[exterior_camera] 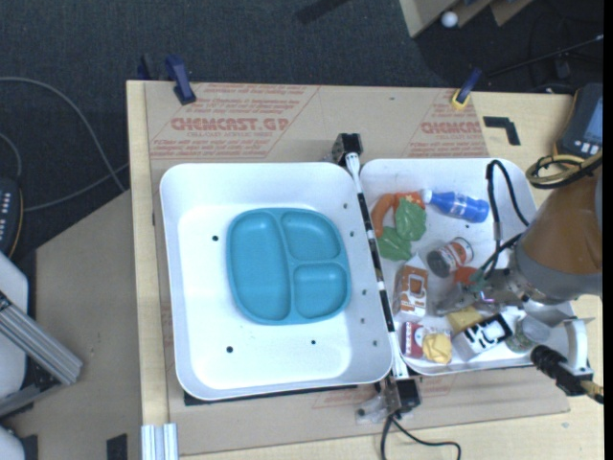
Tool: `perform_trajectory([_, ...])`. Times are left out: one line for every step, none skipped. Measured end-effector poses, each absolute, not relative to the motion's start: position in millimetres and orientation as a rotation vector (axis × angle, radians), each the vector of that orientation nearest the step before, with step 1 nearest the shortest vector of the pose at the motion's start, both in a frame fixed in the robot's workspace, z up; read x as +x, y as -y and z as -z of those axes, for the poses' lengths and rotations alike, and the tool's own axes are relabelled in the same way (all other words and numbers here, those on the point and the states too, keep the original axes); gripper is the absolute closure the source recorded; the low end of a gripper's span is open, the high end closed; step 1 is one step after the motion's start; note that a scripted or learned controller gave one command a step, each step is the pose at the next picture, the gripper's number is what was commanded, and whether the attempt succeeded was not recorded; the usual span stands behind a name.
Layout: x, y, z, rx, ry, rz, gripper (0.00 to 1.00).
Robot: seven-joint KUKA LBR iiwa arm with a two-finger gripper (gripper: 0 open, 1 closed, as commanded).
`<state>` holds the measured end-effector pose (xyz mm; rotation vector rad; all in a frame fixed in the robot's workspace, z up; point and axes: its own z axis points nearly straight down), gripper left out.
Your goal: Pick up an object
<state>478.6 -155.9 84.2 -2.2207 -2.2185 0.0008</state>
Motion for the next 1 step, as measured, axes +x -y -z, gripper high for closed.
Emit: perform_trajectory([479.0, 155.8, -94.1, -2.222, 2.22, 0.001, 1.0])
